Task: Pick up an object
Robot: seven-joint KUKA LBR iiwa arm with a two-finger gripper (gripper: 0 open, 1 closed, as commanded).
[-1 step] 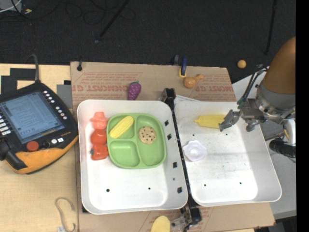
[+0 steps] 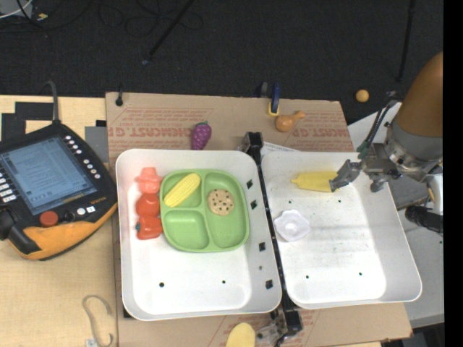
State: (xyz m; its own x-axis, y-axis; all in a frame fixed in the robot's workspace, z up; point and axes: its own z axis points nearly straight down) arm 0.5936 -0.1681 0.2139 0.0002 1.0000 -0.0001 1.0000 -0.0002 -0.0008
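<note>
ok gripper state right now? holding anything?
Gripper: cannot be told whether open or closed. It sits in the right bin at the end of the yellow object; no grasp is visible.

One fixed camera looks down at a slant from above the bench (image 2: pixel 72 295), taking in both bins (image 2: pixel 145 295).

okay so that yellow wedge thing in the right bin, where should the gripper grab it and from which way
Probably from straight above, across its narrow width near the middle. The yellow wedge lies flat and long, left to right, on the right bin. The gripper sits at its right end.
</note>
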